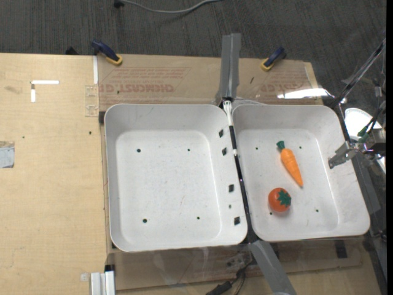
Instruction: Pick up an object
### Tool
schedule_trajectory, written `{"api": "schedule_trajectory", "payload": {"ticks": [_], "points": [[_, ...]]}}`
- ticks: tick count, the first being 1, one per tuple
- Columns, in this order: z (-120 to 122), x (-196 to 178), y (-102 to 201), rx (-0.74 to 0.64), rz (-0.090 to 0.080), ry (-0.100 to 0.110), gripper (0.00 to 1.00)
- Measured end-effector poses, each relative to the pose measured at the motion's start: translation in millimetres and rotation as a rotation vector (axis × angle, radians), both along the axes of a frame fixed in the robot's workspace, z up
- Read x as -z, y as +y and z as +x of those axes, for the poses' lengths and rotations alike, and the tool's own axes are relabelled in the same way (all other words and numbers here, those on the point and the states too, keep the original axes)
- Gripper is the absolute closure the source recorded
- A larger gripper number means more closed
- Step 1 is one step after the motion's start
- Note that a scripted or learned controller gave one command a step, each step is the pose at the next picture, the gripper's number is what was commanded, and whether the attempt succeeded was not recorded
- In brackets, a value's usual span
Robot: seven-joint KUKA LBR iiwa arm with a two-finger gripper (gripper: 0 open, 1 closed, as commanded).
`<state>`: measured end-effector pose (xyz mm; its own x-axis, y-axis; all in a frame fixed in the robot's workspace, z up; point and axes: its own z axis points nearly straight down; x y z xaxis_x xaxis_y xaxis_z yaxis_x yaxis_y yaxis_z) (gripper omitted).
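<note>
item: bench scene, pick-up task, status at this moment. nearest the camera, the front rims of the two white bins sit side by side on the bench (49, 165), joined along a dark clipped seam in the middle. right bin (344, 226), near part: a tomato (279, 200), red-orange with a green top, lying on the bin floor a little right of the seam. just behind it, not quite touching as far as can be told: a carrot (291, 165), orange with a green tip, lying slanted with the green end pointing to the far side. left bin (123, 226): white floor with small dark dots. right edge, level with the carrot: thin metal parts at the bin's right rim, probably the end effector (344, 155); it is too small and cluttered to read, so whether it is released or clenched cannot be told, and nothing is seen held in it. farther back: a cardboard sheet (153, 82) with reversed red print under the bins' far rims, held by two clamps (107, 52) with blue and yellow handles; beyond that, grey carpet and a cable (166, 8). progress, as a judgement: nothing picked yet; both candidate objects rest on the bin floor, well apart from the metal parts. left to do: reach over one object, descend, grasp, lift.
</note>
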<state>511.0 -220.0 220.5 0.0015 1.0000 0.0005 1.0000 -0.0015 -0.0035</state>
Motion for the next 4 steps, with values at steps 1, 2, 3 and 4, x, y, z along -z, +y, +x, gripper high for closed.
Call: {"api": "schedule_trajectory", "payload": {"ticks": [1, 2, 3, 4], "points": [[-34.5, 131.0, 74.1, 0.112, 0.001, 0.002, 0.00], [-35.0, 131.4, 120.7, -0.011, 0.001, 0.004, 0.00], [52.9, 131.1, 120.6, -0.081, -0.001, 0.001, 0.00], [-35.4, 131.4, 110.0, -0.032, 0.001, 0.004, 0.00]]}}
